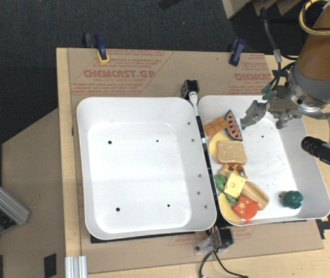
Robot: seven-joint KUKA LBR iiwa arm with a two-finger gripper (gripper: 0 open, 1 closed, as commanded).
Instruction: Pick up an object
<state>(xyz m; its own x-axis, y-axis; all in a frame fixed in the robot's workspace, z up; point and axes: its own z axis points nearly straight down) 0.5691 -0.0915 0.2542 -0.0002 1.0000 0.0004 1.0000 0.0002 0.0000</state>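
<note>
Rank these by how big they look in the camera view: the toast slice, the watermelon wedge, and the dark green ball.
1. Toast slice, clearly largest.
2. Watermelon wedge and dark green ball look too close in size to rank.

Brown cardboard sheet (153,68) under two white bins: red print "CHEMCAST GP" near far edge, left side, running between two blue clamps. Same red print repeats at right (252,74), only partly legible, cut off by arm. Smaller red lines above and below lettering too fine to read.
</note>
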